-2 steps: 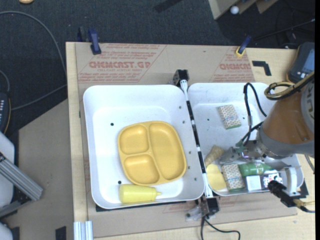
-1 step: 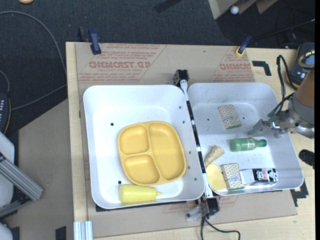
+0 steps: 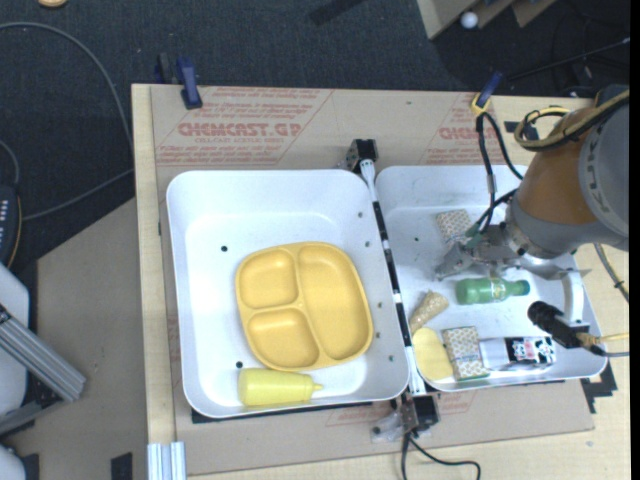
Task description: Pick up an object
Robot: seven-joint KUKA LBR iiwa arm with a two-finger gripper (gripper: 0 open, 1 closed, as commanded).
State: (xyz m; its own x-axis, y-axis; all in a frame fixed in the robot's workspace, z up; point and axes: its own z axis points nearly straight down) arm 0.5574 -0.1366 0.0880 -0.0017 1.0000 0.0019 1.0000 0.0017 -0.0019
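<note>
My gripper (image 3: pixel 462 256) hangs low over the right bin (image 3: pixel 420 193), in its middle. A green bottle (image 3: pixel 490 289) lies on its side just in front of the gripper, close to it, and whether they touch cannot be told. Just behind the gripper lies a checkered packet (image 3: pixel 452 224). A tan cone (image 3: pixel 428 309) rests near the bin's left wall. Along the front edge lie a yellow round piece (image 3: pixel 428 354), a second checkered packet (image 3: pixel 465 352) and a black-and-white carton (image 3: pixel 516 351). Nothing is seen held.
The left bin (image 3: pixel 200 208) holds a yellow divided plate (image 3: pixel 303 304) and a yellow bottle-like piece (image 3: pixel 276 387) at its front edge. The grey arm with its orange band (image 3: pixel 555 183) covers the right bin's far right side. A divider wall (image 3: pixel 385 258) separates the bins.
</note>
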